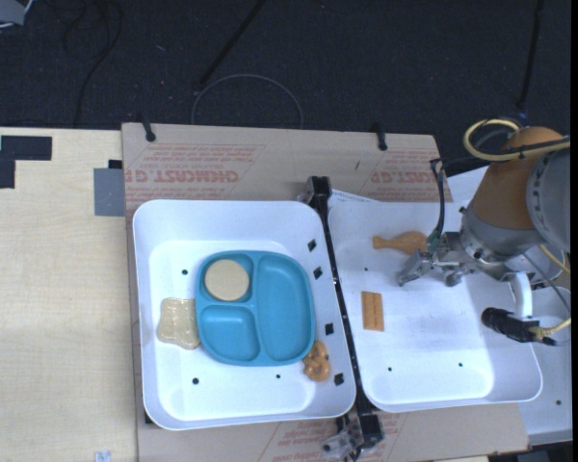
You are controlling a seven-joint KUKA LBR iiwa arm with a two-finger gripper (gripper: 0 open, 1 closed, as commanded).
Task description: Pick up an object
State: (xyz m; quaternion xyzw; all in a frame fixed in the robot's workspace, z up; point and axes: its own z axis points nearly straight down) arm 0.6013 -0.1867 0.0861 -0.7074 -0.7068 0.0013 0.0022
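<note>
Nearest the lens, at the bottom edge: a dark clamp fitting (354, 436) where the 2 bins meet.

Inventory, camera view, front to back:

1. Left bin (164, 393) — holds a blue divided tray (270, 320) with 3 compartments. A round tan disc (226, 280) sits in its upper-left compartment. A pale waffle-like piece (178, 322) lies against the tray's left side, touching it. A small brownish lump (316, 361) lies on the bin floor just off the tray's lower-right corner.

2. Right bin (433, 373) — my working side. A flat orange rectangle (372, 311) lies on the floor near the divider, apart from everything else. A tan drumstick-shaped piece (401, 243) lies toward the back, just left of my claw.

3. My claw (427, 269) — low over the back half of the right bin, the arm (506, 200) coming in from the right. Whether the fingers are spread or closed I cannot tell; the metal parts blur together from this angle. Nothing is visible between them.

4. Bench — cardboard sheet (212, 166) under the bins, pale wood to the left.

Status of the job, as I judge it: not done. No item is lifted; all 5 loose pieces rest on a surface. I am positioned nearest the drumstick-shaped piece, which looks the likeliest candidate, with the orange rectangle a little further off. Left to do — settle over 1 item, close on it, raise it clear of the bin.
</note>
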